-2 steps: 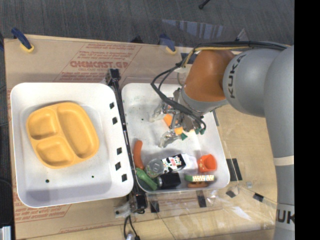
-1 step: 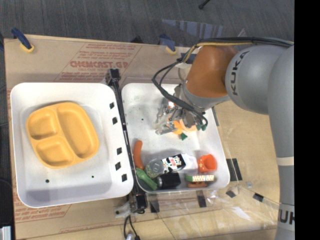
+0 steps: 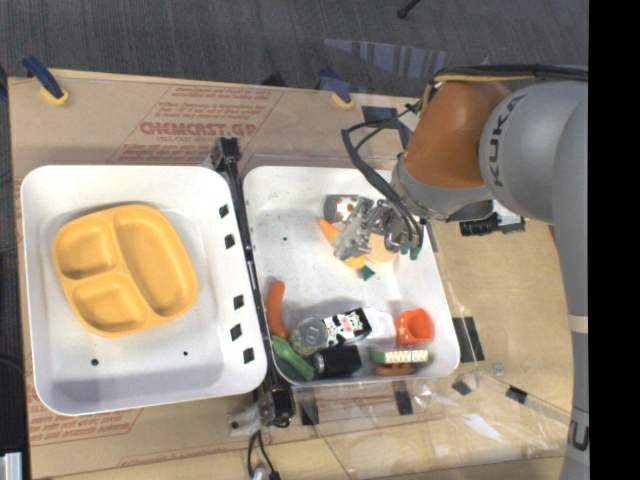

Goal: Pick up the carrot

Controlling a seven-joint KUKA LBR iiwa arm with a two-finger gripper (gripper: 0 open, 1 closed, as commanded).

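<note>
A brown cardboard sheet (image 3: 190, 123) with red print covers the bench, held by blue clamps (image 3: 45, 80), above dark grey carpet (image 3: 200, 18).

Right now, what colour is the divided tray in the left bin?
Yellow, a plain mustard shade: the divided tray shows clearly in the camera view, lying in the left bin.

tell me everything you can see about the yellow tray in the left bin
The yellow tray is a rounded-square plate of smooth, plastic-looking material, moulded into three compartments: two smaller ones toward the upper side, one at left and one at right, and a longer one along the lower edge. It lies flat, turned slightly askew, on the floor of the left white bin, toward that bin's left and middle. All three compartments look bare, and only the bin floor touches it.
</note>
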